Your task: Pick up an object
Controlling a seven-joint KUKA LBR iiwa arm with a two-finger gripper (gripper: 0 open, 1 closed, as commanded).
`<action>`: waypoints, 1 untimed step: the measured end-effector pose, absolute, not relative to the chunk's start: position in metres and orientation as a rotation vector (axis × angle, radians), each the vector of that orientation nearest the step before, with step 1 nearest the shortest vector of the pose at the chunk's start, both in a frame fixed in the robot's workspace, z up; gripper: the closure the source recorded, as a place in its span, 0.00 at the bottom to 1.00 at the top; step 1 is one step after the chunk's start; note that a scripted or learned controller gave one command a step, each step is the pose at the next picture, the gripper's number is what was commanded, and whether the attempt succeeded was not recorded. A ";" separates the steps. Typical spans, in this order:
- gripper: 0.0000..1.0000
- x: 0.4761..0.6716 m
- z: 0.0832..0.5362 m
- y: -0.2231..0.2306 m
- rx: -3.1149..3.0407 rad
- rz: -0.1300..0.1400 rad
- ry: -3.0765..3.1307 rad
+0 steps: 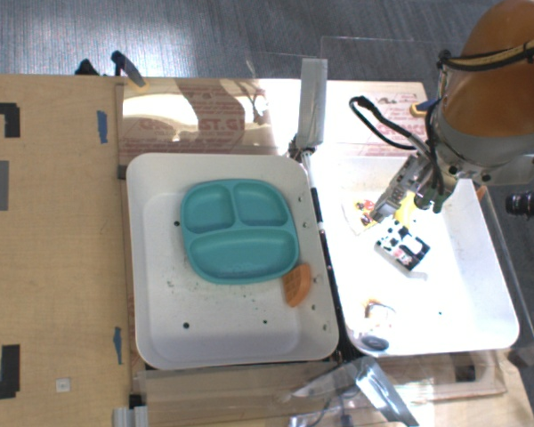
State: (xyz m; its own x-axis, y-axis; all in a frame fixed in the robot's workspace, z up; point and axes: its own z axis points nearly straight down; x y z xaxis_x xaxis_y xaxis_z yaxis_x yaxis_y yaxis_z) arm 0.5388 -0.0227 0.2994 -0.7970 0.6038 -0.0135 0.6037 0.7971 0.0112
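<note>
My gripper (384, 210) reaches down into the right bin (467, 292) from the orange-banded wrist (494, 69). Its tip is low over a small white card with red print (365, 212) near the bin's upper left. Just below and right of the tip lies a small black-and-white object (403, 247). A yellow piece (422, 202) shows beside the gripper body; I cannot tell whether it is part of the gripper. In the left bin (151, 310), a teal divided plate (238, 230) lies flat with a brown-orange food-like piece (295, 285) at its lower right edge.
A tiny white-and-orange item (378, 309) lies in the lower part of the right bin, and a small round grey thing (374, 342) sits at its front rim. Black cables (383, 124) loop above the bin. A cardboard sheet (49, 238) covers the left of the bench.
</note>
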 end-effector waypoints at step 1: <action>1.00 0.480 0.249 0.015 0.887 0.001 3.016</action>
